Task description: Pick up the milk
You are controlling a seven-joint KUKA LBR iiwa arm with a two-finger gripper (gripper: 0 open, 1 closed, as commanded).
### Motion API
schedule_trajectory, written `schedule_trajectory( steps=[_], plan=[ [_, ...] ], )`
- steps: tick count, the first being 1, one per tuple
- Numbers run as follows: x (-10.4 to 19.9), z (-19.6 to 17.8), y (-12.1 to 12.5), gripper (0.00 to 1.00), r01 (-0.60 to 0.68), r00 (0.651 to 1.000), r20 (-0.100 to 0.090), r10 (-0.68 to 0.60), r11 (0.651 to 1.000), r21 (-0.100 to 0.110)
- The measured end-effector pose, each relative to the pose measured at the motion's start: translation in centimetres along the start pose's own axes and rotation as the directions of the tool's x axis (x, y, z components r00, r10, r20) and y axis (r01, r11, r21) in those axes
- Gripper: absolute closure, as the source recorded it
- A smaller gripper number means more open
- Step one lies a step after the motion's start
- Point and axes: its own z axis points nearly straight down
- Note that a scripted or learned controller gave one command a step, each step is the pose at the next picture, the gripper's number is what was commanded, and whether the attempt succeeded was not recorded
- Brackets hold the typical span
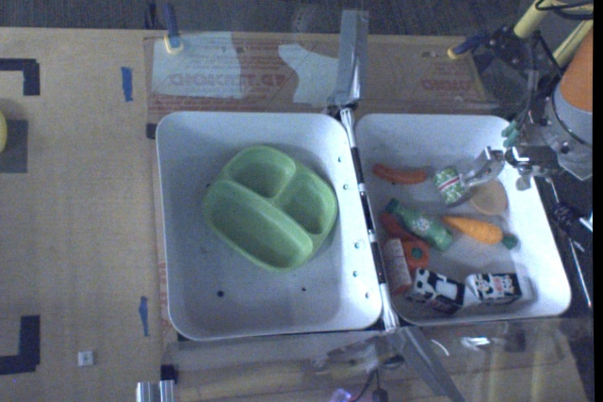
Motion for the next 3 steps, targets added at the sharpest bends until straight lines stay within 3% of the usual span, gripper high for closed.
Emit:
schedule_trajectory(
  steps=[1,2,3],
  plan=[
    [4.9,1.8,-0.3,0.00,0.282,0.959,0.000,-0.282,0.959,0.000],
    [1.2,13.7,-5.3,0.00,0.396,0.918,0.005,-0.396,0.918,-0.006],
    [-2.6,13.5,-5.6,0.00,0.689,0.725,0.016,-0.689,0.725,-0.010]
  ],
)
